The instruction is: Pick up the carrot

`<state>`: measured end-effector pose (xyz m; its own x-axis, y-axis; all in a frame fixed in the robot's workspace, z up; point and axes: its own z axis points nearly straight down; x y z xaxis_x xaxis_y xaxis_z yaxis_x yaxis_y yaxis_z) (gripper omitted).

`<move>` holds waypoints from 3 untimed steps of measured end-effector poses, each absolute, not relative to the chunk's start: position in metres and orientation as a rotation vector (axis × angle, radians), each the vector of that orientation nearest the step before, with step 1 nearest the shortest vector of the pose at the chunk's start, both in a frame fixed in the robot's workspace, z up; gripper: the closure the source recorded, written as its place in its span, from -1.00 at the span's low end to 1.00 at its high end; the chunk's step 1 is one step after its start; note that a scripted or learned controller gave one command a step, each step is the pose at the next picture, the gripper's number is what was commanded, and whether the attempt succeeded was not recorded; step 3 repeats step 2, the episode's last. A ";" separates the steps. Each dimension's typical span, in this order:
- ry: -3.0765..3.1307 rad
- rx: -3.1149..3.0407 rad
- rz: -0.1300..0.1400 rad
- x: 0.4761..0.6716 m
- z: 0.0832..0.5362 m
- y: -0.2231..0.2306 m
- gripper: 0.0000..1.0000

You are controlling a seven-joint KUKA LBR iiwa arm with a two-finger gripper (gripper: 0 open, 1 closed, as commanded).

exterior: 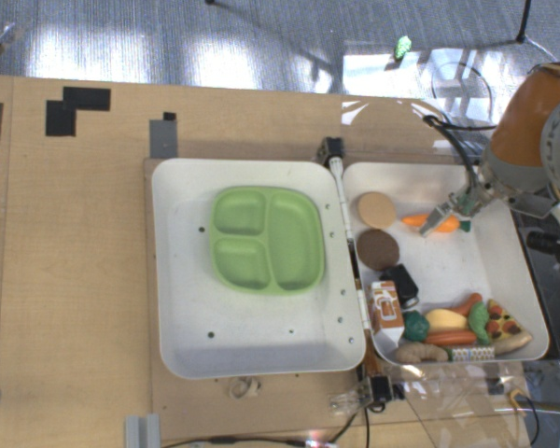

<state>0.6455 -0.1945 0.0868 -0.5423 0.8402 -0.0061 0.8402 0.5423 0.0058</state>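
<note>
A light wooden desk [75, 278] stands on a grey ribbed floor [121, 26] and carries two shallow white bins side by side. The left bin [182, 343] holds a green divided plate [266, 239], while the right bin [527, 287] holds a tan disc [376, 209], a brown disc [378, 247] and a heap of toy food [457, 329] at its near edge. The carrot [420, 220], small and orange with a green tip, lies in the right bin's far part with the pincer [441, 220] set down over it, fingers parted astride it.
</note>
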 end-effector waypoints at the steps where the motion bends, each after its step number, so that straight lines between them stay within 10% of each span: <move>1: 2.748 1.482 0.006 0.649 0.101 -0.194 1.00; 2: 2.749 1.486 0.014 0.589 0.186 -0.125 1.00; 3: 2.749 1.486 0.014 0.589 0.186 -0.125 1.00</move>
